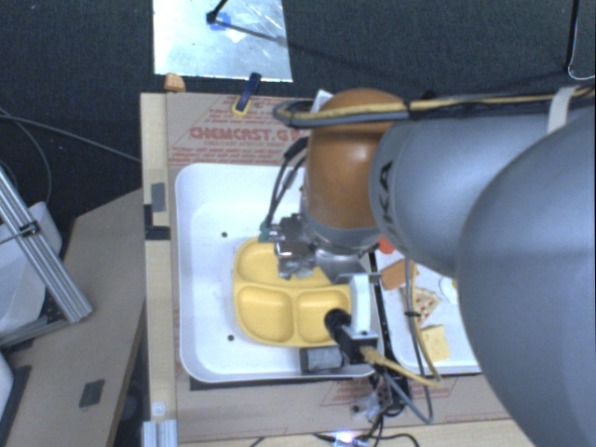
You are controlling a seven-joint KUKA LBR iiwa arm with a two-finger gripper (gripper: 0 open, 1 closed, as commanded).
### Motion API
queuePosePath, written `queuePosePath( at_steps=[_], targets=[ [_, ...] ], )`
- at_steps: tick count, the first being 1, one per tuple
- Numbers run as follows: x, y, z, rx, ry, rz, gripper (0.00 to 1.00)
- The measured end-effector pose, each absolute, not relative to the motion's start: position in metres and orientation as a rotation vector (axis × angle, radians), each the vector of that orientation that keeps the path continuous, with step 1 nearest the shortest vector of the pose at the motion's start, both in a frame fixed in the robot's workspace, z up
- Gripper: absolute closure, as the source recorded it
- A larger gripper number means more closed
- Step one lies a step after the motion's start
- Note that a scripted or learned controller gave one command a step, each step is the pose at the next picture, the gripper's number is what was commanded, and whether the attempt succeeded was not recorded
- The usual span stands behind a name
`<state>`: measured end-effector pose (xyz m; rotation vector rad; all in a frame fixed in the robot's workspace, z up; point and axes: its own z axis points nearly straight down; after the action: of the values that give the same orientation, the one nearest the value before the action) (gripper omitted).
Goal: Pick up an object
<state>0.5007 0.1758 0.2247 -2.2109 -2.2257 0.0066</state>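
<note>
Robot hand (296, 261) reaches down over the far part of a yellow divided tray (279, 307) lying in the left white bin (200, 250). Whether it grips anything cannot be told. Pinching the tray's shallow rim off-centre could let it slip.

Red block lettering runs across the brown cardboard sheet (223, 124) that lies under the bins, on the strip beyond the arm's orange band (346, 170) toward the top of the view. It appears to read "CHEMCAST" (the last letters slip under the arm's cables), with a second, smaller red line beneath it too fine to make out. Faint red print also shows on the cardboard's near edge, illegible.
</note>
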Motion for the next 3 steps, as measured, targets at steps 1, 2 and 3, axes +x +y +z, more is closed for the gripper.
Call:
queuePosePath(
  at_steps=[1,2,3],
  targets=[
    [0.484,0.109,0.088,-2.225,-2.210,0.015,1.00],
    [0.584,0.150,0.090,-2.215,-2.227,0.007,1.00],
    [0.590,0.180,0.088,-2.231,-2.225,0.038,1.00]
  ],
)
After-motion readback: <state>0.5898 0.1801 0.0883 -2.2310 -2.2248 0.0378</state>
